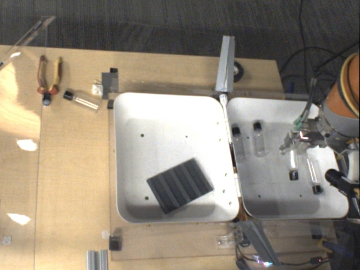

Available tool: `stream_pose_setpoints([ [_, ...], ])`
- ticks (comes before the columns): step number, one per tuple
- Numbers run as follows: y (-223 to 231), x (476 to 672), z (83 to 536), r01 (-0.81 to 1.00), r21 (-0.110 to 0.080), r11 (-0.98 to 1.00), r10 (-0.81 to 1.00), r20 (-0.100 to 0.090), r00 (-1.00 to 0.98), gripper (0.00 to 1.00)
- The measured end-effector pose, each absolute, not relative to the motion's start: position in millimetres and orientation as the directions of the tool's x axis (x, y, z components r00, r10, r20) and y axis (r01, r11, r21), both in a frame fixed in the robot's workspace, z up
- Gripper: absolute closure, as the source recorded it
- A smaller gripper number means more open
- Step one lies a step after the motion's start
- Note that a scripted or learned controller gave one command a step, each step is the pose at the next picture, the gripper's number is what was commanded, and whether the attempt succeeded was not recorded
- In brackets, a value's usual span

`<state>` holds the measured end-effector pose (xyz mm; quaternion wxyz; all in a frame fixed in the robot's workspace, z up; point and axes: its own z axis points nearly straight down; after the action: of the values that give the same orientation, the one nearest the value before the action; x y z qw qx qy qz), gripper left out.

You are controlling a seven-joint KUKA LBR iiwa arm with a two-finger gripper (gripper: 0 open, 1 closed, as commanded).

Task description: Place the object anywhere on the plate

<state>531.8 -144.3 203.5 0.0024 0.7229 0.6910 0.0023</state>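
Reaching into the right bin (337, 210) at three o'clock, the hand (302, 136) hovers over clear vials (310, 170); its state I cannot tell. Descend centred on one, then carry it nine o'clock to the dark ribbed plate (180, 185).

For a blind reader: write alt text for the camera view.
A grey arm's claw hovers over clear vials in the right white bin. The left bin holds a dark ribbed plate. Pliers lie on the wooden bench.
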Motion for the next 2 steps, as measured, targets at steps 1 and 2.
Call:
stream_pose_setpoints([
  [1,-67.6,617.0,184.5,0.999,0.003,-0.050,0.999,0.000,0.050,1.00],
  [2,-4.3,669.5,197.7,0.986,0.005,0.167,0.986,-0.001,-0.167,1.00],
])
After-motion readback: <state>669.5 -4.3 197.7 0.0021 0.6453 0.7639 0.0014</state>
